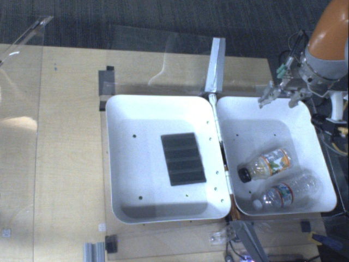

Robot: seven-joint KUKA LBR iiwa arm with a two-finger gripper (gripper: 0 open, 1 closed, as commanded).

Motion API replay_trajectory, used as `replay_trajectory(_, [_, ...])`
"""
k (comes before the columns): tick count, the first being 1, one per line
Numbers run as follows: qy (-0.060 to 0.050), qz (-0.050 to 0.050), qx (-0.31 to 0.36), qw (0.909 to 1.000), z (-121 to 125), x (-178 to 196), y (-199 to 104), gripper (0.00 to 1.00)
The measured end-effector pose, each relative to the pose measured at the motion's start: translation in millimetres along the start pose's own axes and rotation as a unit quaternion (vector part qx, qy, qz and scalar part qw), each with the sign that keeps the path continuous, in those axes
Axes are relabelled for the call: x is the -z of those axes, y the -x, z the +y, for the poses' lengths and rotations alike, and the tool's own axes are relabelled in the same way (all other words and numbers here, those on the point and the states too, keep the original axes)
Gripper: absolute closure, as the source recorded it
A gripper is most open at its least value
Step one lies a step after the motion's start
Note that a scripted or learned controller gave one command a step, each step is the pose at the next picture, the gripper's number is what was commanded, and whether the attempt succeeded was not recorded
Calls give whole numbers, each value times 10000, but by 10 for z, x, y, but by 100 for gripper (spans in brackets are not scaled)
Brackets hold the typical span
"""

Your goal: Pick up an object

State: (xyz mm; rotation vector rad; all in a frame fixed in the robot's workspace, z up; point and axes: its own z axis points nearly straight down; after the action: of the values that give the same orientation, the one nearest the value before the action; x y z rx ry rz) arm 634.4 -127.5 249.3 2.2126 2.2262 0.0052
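Observation:
Two plastic bottles lie on their sides in the right bin point(256, 119). One has a black cap, amber liquid and an orange label point(265, 165). The other is clear with a white cap and a blue and red label point(286, 192), nearer the front edge. A dark ribbed rectangular block point(183, 158) lies flat in the middle of the left bin point(125, 141). My gripper point(280, 94) hangs over the back right rim of the right bin, well above and behind the bottles. Its two fingers are spread apart and nothing sits between them.
A metal post point(215, 64) rises behind the seam between the bins. Clear acrylic panels point(158, 59) stand along the back and left of the bench. Cables point(327, 127) run beside the right bin's outer edge.

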Motion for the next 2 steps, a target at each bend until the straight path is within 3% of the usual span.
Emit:
replay_trajectory(1, [-10, 0, 117, 9999, -720, -854, 71, 0])
replay_trajectory(2, [49, -10, 1092, 9940, -1043, -1593, -319, 0])
